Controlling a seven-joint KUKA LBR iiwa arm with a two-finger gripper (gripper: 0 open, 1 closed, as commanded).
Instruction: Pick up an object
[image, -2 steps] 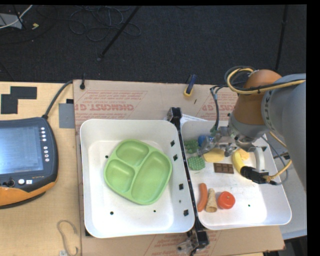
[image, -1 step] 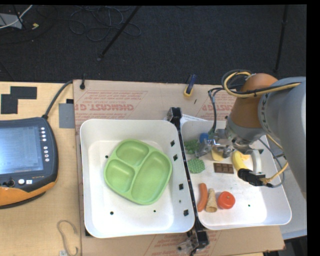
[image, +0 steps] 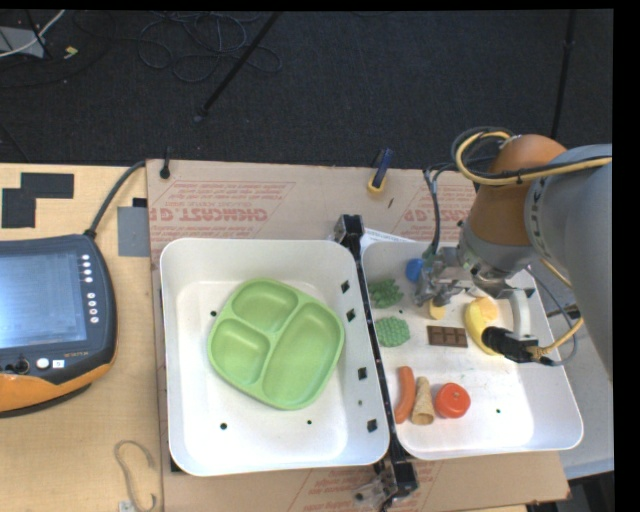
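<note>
Gripper (image: 437, 292) is seen low over the upper part of the right bin (image: 560, 425); whether it is apart or together cannot be told, and nothing is seen between its fingers. Several candidates lie in that bin — a blue piece (image: 414, 269) just beside the gripper, two green pieces (image: 384, 293) (image: 393, 331) nearby, a brown bar (image: 447, 337), a banana (image: 481, 318), a carrot (image: 404, 393), a cone (image: 423, 402) and a tomato (image: 453, 400). A green tray (image: 277, 342) rests in the left bin (image: 190, 400). No object is judged lifted yet. The step is best done by centring on one well-separated item, descending squarely, and closing before any lift — the carrot and cone touch, so a grasp there could slip.
</note>
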